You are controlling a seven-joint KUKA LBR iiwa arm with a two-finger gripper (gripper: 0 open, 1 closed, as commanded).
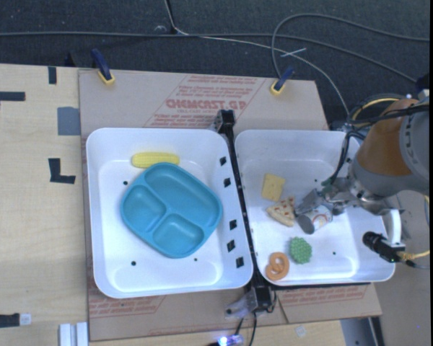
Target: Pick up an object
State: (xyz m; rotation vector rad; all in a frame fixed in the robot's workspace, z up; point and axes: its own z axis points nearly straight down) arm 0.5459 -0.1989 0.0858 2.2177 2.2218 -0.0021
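The gripper [312,215] hangs low in the right bin [332,146], and whether its fingers are spread or pressed together cannot be told from this slant; nothing shows between them. Just to its left, almost touching, lies a pizza-slice toy [281,213], with a yellow cheese wedge [273,187] a little beyond and above it. Below the gripper sits a green bumpy toy [300,250], and lower left of that a small pretzel [278,265]. The pizza slice looks the likeliest target. To grasp it well, the gripper should centre over it, straddle its narrower width and descend to the bin floor before closing. The blue divided plate [172,209] and corn cob [155,160] lie far left, in the other bin [101,193].
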